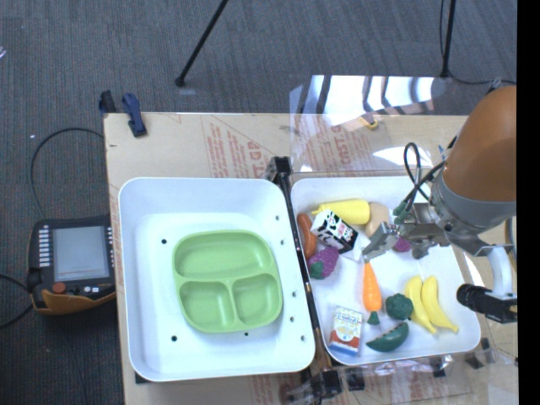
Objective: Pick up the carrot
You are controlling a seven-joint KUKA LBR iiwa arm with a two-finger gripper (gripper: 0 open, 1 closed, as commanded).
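Observation:
The carrot (371, 287) is orange with a small green top and lies upright in the picture, near the middle of the right bin (469, 310). My gripper (384, 243) hangs just above and slightly to the right of the carrot's tip. Its fingers look open, and I see nothing held between them. The grey arm with its orange band enters from the right edge.
Around the carrot lie a broccoli (399, 306), bananas (430, 302), a dark green vegetable (388, 337), a small carton (347, 327), purple grapes (322, 262), a cow-patterned box (335, 229) and a yellow corn (346, 212). The left bin (143, 226) holds a green divided plate (226, 278).

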